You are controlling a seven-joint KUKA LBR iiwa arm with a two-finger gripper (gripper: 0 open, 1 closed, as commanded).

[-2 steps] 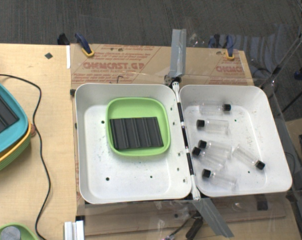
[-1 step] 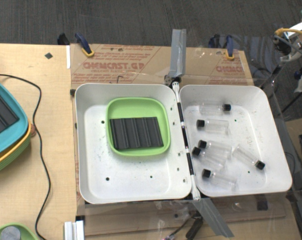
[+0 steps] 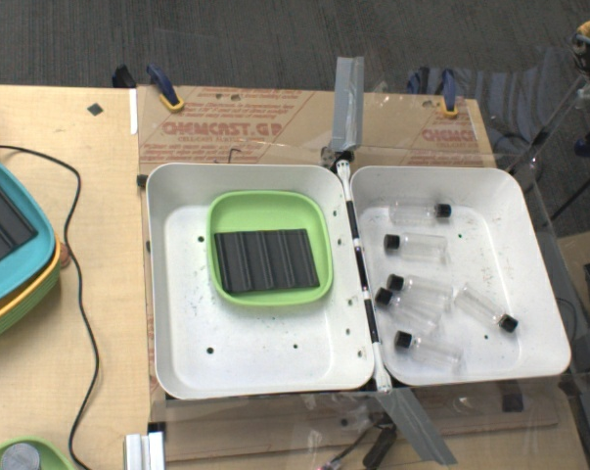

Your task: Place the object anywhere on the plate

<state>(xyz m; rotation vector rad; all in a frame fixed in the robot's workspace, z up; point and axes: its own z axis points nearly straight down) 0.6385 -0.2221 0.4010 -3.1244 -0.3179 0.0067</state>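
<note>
plate [image 3: 268, 213]: open above | obstacle: dark ribbed insert [image 3: 266, 260] on it

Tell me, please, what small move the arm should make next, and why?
Probably reach down over the right bin toward one clear vial, such as the outlying one near its lower right corner. The black-capped vials lie there, none yet on the green plate in the left bin. That vial lies somewhat apart, so it looks easier to grasp.

Green plate [image 3: 268, 209] with dark ribbed insert [image 3: 266, 260]; clear vials [image 3: 427, 306] capped black; white bins [image 3: 177, 360].
</note>
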